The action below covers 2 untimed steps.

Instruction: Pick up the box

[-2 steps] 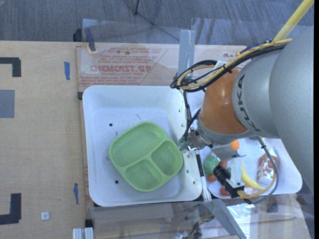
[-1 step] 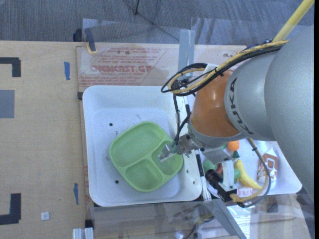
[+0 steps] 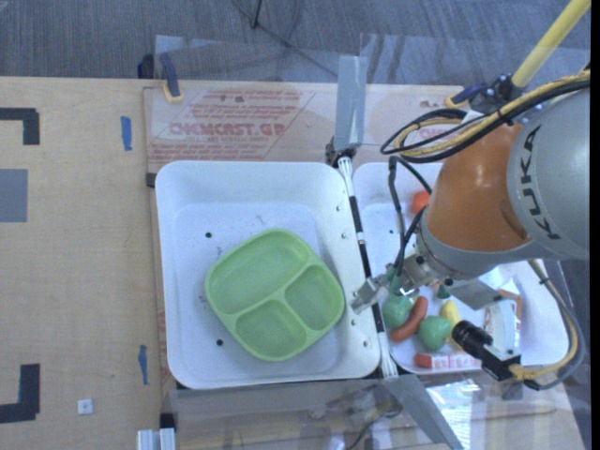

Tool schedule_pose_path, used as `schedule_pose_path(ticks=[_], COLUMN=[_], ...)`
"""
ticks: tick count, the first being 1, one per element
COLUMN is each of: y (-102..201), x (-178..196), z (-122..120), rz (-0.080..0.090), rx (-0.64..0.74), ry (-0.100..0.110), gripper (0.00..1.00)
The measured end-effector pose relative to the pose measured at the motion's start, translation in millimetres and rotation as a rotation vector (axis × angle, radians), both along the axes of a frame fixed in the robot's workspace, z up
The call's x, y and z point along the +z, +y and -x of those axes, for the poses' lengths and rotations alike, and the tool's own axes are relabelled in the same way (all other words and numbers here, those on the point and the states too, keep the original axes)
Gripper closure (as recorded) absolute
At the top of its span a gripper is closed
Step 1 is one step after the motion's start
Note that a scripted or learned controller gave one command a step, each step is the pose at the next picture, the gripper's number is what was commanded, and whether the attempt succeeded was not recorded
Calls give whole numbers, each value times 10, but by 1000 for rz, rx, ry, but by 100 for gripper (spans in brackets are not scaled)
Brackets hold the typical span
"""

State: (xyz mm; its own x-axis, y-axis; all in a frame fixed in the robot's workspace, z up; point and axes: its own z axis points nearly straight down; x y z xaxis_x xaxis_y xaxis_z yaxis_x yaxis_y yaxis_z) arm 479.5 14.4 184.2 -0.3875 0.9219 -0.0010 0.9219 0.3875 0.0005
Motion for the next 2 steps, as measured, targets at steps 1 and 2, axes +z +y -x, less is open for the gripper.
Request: schedule_pose_path(ticks=[1,2], y=[3,497], x=[96,164], z=[-8,2], rz=[1,0], rx=[2,-71], ry=[-2,0], gripper=[100,100])
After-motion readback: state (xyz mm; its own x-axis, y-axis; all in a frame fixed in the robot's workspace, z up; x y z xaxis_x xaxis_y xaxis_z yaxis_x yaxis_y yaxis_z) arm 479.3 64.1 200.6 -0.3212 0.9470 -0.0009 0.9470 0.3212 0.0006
